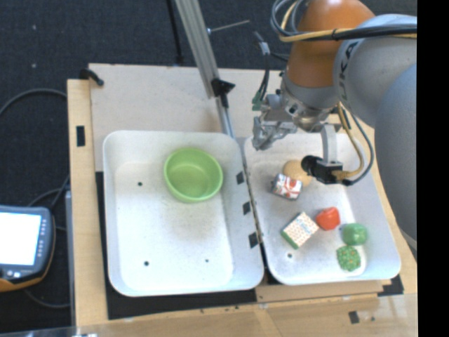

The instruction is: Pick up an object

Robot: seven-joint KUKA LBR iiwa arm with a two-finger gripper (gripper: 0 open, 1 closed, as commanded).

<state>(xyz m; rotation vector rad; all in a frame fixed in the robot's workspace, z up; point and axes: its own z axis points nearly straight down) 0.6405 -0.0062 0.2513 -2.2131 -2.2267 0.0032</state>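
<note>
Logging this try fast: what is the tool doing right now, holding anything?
Tool: over the right bin's top-left corner, nothing seen in it; open or closed cannot be told.

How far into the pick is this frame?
Done: the gripper is over the right bin's upper-left corner. In hand: nothing visibly held. Left: the whole grasp. The patterned can, tan ball, patterned box, red piece and two green pieces all lie in the bin.
</note>
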